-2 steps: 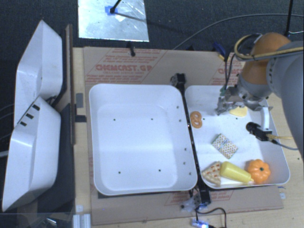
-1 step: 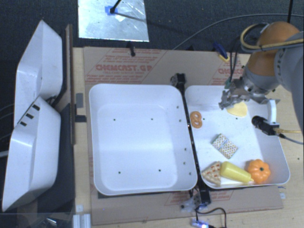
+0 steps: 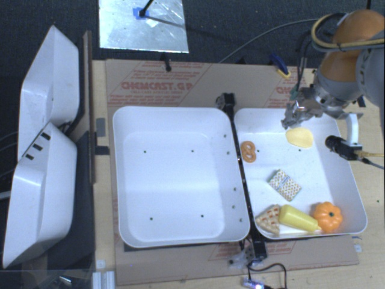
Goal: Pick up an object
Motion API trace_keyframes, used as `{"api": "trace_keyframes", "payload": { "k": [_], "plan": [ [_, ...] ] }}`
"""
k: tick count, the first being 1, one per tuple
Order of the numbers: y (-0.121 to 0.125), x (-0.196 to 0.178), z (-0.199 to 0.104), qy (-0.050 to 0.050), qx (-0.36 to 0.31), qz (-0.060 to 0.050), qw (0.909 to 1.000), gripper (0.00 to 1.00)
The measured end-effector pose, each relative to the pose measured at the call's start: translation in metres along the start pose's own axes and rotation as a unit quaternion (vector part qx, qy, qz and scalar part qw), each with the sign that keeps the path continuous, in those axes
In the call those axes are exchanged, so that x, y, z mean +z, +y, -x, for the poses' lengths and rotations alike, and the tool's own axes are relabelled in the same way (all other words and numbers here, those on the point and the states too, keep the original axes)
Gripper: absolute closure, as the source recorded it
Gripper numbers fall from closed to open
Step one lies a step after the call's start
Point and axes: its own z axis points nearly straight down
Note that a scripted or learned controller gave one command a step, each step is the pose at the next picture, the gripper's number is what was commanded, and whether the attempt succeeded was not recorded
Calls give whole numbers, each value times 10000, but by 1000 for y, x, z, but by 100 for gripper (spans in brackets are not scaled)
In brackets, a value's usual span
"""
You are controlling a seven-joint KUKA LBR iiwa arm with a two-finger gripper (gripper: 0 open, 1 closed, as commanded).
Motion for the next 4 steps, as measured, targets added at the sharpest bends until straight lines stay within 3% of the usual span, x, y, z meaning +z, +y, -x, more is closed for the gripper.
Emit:
{"api": "trace_keyframes", "payload": {
  "k": [1, 3, 4],
  "plan": [
    [1, -26, 0, 1, 2, -11, 10000, 100],
    [-13, -22, -108, 9, -19, -22, 10000, 100],
    [-6, -33, -167, 11, -20, -19, 10000, 100]
  ]
}}
